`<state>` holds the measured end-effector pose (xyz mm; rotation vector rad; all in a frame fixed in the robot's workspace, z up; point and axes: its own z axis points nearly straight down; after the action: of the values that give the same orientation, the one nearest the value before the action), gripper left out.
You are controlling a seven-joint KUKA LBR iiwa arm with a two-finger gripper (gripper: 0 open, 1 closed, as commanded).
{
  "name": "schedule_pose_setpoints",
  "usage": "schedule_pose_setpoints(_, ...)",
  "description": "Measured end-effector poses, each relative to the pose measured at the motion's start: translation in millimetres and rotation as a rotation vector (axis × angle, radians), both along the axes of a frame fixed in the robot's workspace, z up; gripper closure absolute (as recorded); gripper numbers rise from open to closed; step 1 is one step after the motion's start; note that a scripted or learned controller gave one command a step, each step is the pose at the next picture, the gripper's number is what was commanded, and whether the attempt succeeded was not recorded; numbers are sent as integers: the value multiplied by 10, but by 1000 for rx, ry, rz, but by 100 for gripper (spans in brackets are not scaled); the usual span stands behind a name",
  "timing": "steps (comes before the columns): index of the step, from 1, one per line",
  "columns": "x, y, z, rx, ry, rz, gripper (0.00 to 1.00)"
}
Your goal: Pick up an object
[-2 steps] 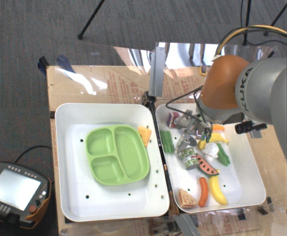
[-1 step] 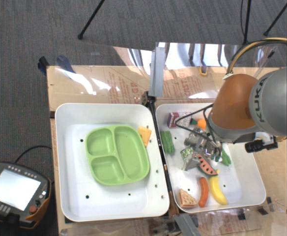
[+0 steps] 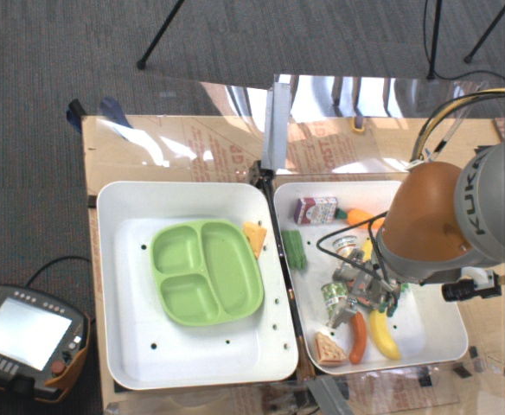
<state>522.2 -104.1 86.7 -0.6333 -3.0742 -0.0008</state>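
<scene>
My gripper (image 3: 362, 290) hangs low over the middle of the right bin (image 3: 438, 340), below the orange wrist band. Just to its left stands a small green-labelled can (image 3: 332, 296), very close to the gripper. Below it lie a red sausage (image 3: 357, 339) and a yellow banana (image 3: 384, 335). A toast slice (image 3: 328, 349) rests at the bin's front edge. Farther back are a silver can (image 3: 346, 245), a purple carton (image 3: 316, 209), an orange carrot (image 3: 357, 217) and a green cucumber (image 3: 294, 250). Part of a yellow item (image 3: 367, 251) peeks out by the wrist.
The left bin (image 3: 131, 335) holds a green divided plate (image 3: 206, 271) with a yellow cheese wedge (image 3: 254, 235) at its right rim. A ridge between the bins (image 3: 284, 301) separates them. A pendant (image 3: 28, 335) lies on the floor at left.
</scene>
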Motion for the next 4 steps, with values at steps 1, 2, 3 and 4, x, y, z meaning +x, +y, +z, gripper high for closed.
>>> schedule_pose_setpoints(1, -444, 115, 22, -3, -10, -104, 0)
schedule_pose_setpoints(2, 515, 75, 8, -1, -3, -244, 0)
schedule_pose_setpoints(3, -165, 250, -6, 0, 0, -156, 0)
schedule_pose_setpoints(4, 813, 46, 8, 0, -4, 76, 0)
